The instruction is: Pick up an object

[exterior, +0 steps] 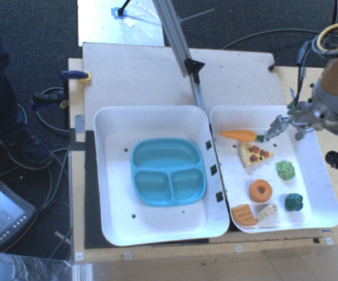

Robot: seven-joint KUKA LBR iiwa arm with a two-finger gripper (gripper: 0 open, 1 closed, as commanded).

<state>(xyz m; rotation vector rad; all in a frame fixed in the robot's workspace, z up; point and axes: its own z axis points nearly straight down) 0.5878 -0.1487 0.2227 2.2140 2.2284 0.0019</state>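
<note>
The right bin holds several toy foods: an orange carrot, a pizza slice, a light green ball, an orange donut, a dark green broccoli, an orange waffle piece and a beige piece. My gripper hangs over the bin's far right part, open, with nothing between its fingers. Its left fingertip sits just right of the carrot's green end and above the pizza slice.
The left bin holds a blue divided plate. A slanted metal pole crosses the bench from the top to the gap between the bins. Cables lie on the floor at the left.
</note>
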